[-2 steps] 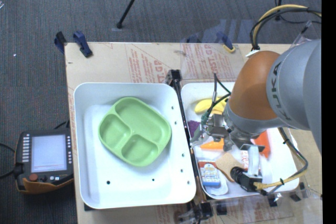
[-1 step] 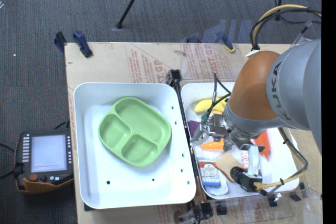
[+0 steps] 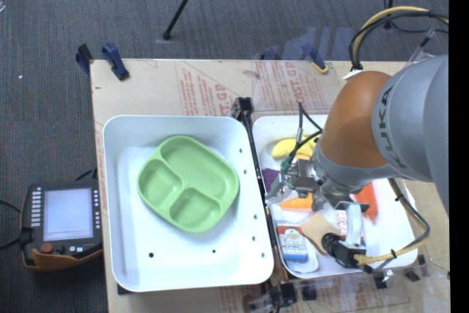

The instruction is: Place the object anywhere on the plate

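A light green plate (image 3: 188, 183) with three compartments lies in the left white bin (image 3: 117, 157), and nothing rests on it. My gripper (image 3: 295, 181) hangs low over the left part of the right bin (image 3: 401, 229), beneath the arm's orange band. It is just above a flat orange object (image 3: 297, 203) and beside a purple object (image 3: 270, 177). A yellow banana-like object (image 3: 282, 148) lies just behind it. The arm's wrist hides much of this bin.
The right bin also holds a blue and white packet (image 3: 293, 244), a tan piece (image 3: 316, 229) and a red-orange item (image 3: 366, 201). A black divider (image 3: 255, 150) separates the bins. A teach pendant (image 3: 64, 220) sits left of the bench. Blue clamps (image 3: 115, 61) grip the back edge.
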### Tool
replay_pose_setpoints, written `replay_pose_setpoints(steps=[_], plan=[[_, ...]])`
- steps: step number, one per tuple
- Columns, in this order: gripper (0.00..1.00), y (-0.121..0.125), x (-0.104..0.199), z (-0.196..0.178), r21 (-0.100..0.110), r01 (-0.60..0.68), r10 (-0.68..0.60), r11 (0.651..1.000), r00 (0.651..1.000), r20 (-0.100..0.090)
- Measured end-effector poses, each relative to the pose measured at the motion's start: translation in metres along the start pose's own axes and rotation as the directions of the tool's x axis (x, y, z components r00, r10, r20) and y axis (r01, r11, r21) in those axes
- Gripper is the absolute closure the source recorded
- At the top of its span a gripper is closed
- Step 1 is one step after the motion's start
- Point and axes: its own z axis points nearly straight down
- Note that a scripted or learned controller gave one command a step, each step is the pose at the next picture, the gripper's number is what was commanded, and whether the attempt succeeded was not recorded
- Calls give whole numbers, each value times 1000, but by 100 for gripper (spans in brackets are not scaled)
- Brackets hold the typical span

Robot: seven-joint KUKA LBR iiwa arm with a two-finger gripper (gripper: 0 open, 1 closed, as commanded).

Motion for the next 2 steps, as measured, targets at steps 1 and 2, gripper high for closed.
replay_pose_setpoints(steps=[1,2], plan=[[0,0,0,0,0,0,0,1000,1000,0],[0,0,0,0,0,0,0,1000,1000,0]])
